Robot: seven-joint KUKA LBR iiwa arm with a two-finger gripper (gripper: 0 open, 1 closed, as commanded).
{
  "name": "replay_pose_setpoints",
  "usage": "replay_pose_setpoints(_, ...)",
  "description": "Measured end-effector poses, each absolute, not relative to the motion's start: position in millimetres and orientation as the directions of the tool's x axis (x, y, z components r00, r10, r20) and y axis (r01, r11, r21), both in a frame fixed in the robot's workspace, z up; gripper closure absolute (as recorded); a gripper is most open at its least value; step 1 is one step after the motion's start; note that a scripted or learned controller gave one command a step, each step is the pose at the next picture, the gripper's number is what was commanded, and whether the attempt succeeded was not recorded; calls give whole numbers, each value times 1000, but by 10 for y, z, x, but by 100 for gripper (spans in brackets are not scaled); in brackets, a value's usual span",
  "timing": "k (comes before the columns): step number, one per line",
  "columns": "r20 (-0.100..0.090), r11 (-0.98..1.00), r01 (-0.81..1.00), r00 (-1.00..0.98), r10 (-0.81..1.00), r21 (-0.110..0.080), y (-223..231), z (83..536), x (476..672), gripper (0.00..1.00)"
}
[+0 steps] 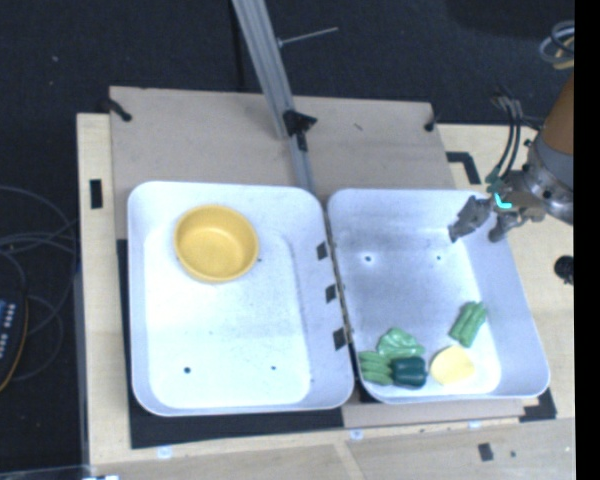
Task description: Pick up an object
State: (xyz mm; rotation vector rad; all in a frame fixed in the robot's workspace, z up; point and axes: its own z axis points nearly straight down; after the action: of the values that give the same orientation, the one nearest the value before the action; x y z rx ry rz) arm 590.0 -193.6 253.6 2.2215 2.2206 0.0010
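Two shallow white bins side by side on a pale worktop (95,298). In the left bin (225,368), toward its far left part, a round yellow bowl (216,242), upright, hollow side up, alone there.

In the right bin (410,268), all the small things gathered along the near edge. At the near left, a pale green leafy piece (398,344) lying against a ridged green piece (375,368). Just beside these, touching, a dark green rounded lump (409,372). To its right, close by, a round pale yellow thing (452,366), smooth, lemon-like. Slightly farther back and to the right, a light green ridged piece (468,322), oblong, tilted, standing apart from the rest.

At the far right corner of the right bin, the pincer (483,222), spread apart, two dark fingers pointing left and down over the bin's rim, nothing between them. Well apart from the cluster of things at the near edge. Behind it, the grey wrist with cables looping upward.
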Motion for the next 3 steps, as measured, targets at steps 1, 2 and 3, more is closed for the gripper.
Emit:
replay_pose_setpoints(1,0,0,1000,0,1000,1,-1936,2535,5900,0)
replay_pose_setpoints(2,1,-1,1000,1,1000,-5,-1981,1920,5915,0)
replay_pose_setpoints(3,0,-1,1000,1,1000,-3,-2039,1479,5877,0)
